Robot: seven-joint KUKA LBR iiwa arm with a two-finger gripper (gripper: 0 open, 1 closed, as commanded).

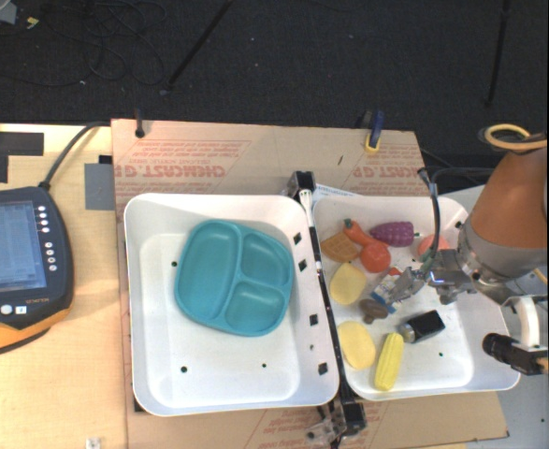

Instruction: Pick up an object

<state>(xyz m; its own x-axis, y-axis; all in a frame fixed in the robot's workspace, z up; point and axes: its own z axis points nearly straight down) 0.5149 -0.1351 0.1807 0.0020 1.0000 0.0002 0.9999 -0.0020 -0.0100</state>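
The arm point(512, 218) reaches in from the right of the frame, over the right bin point(452, 368). Its gripper point(407, 286) hangs low near the middle of that bin, above a small dark and blue piece point(379, 304) among the toy food. The metal parts there blur together, so I cannot tell how far the fingers are spread, and nothing is plainly seen between them.

The things to pick from all lie in the right bin. Toward the upper part are an orange piece point(339, 246), a carrot point(356, 232), a purple bunch of grapes point(393, 233) and a red tomato point(377, 256). In the middle sits a pale yellow lemon point(347, 283). Lower down are a second yellow piece point(356, 344), a corn cob point(389, 361) and a black block point(422, 326). The left bin point(157, 372) holds a teal divided plate point(235, 277).

These look like hollow plastic toys: likely light, stiff and smooth, so they may slide or roll away when squeezed off centre. The round ones are the riskiest. The corn cob, lying apart from its neighbours except for the yellow piece just beside it, seems the easier target, taken across its narrow middle. The black block also looks good, with flat sides and free space around it.
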